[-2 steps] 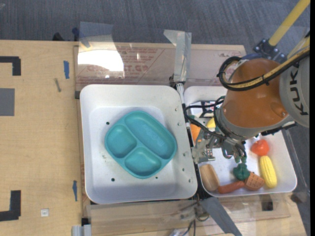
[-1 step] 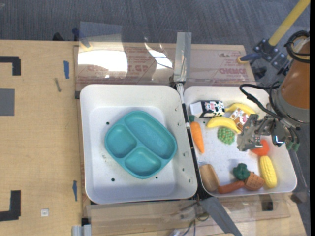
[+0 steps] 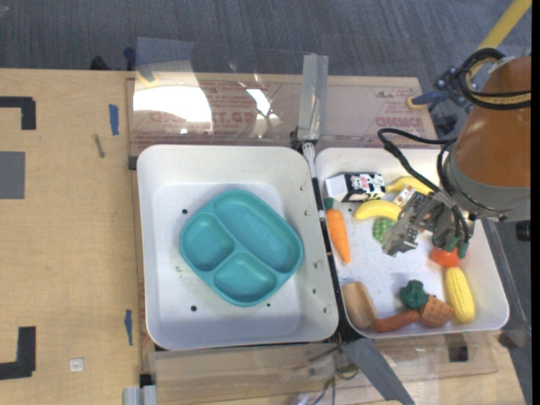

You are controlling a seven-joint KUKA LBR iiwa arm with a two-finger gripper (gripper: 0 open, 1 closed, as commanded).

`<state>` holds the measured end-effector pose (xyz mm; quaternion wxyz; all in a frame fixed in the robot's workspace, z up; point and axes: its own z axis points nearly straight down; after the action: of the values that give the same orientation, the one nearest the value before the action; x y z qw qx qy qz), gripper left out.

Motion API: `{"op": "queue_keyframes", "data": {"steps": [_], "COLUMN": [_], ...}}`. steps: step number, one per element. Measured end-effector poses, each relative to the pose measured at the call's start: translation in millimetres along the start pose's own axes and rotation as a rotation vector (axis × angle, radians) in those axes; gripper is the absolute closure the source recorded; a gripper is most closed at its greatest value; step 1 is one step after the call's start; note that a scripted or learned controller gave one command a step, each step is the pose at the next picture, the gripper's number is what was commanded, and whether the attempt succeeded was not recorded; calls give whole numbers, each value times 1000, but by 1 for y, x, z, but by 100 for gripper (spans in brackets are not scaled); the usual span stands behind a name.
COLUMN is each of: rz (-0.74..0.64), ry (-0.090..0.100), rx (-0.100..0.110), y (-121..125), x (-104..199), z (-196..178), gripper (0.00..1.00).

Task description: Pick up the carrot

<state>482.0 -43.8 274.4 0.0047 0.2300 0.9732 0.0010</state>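
Note:
The orange carrot [image 3: 338,234] lies along the left side of the right bin [image 3: 498,298], close to the divider between the bins, its green top pointing up. My gripper [image 3: 400,239] hangs over the middle of that bin, to the right of the carrot and apart from it. Its dark fingers point down-left, with nothing visible between them.
A teal divided plate [image 3: 240,245] sits in the left bin [image 3: 160,184]. Around the gripper in the right bin lie a milk carton [image 3: 356,186], a banana [image 3: 381,210], corn [image 3: 459,292], a bread roll [image 3: 358,303], a sausage [image 3: 395,321], broccoli [image 3: 413,294] and a red-orange piece [image 3: 446,256].

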Motion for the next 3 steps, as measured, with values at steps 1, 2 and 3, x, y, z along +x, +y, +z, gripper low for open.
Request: {"op": "queue_keyframes", "data": {"steps": [1,2,3], "rz": [238,371,434], "ry": [8,10,0], "rx": [4,6,-3], "y": [4,2,51], "x": [3,4,25], "z": [21,46,-25], "gripper": [100,100,100]}}
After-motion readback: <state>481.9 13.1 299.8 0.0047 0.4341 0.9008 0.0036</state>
